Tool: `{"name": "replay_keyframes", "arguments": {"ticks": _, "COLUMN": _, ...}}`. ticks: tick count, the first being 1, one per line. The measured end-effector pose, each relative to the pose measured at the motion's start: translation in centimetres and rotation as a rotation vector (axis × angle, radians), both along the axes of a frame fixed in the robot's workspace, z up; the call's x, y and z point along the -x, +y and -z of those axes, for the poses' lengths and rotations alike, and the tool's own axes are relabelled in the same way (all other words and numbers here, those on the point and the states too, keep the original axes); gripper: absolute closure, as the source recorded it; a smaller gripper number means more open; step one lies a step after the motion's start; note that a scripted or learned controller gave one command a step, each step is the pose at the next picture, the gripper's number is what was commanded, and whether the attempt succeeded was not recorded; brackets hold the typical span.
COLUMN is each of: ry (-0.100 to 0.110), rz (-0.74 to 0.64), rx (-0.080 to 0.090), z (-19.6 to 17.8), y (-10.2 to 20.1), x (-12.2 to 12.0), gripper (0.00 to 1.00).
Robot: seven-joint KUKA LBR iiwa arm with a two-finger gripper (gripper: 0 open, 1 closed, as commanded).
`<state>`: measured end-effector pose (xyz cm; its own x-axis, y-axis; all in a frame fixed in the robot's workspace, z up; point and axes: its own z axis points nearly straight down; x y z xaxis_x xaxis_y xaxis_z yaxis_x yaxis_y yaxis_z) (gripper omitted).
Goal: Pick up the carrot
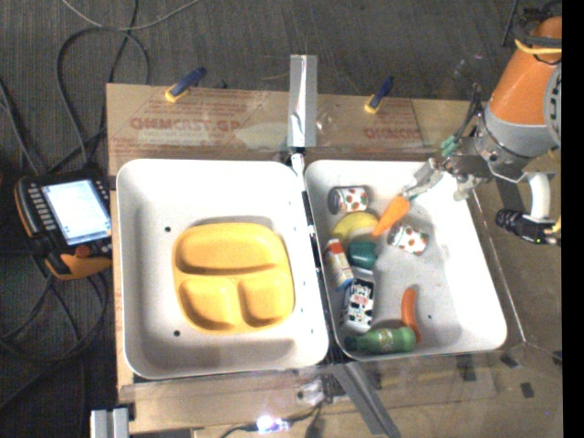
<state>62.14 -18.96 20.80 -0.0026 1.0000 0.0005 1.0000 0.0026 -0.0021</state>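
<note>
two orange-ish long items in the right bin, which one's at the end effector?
The carrot, tilted at the bin's upper middle, its top end at the end effector. The darker red-orange piece lies far lower, beside the green bottle.

Faint reddish mirrored print runs along the cardboard sheet (196, 124) behind the bins, too blurred to read.

Floor: dark grey carpet (228, 26) with a ribbed weave, all round the table.
Cables: thin black and pale cables (91, 35) loop over the carpet at top left — more at top right.
Table: a brown cardboard sheet (210, 121) with faded red print covers the top, held by two blue-and-yellow clamps (185, 83) at the far edge.
Post: a silver metal strip (302, 99) stands at the far middle.
Left side: a handheld control tablet (68, 213) with a lit screen — orange underneath.
</note>
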Motion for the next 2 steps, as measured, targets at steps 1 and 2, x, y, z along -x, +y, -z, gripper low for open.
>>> {"name": "replay_keyframes", "arguments": {"ticks": 1, "ry": -0.001, "rz": -0.151, "rx": 0.004, "z": 11.4, "y": -0.3, "x": -4.4, "gripper": 0.0}}
{"name": "replay_keyframes", "arguments": {"ticks": 2, "ry": -0.001, "rz": -0.251, "rx": 0.004, "z": 11.8, "y": -1.1, "x": -2.4, "gripper": 0.0}}
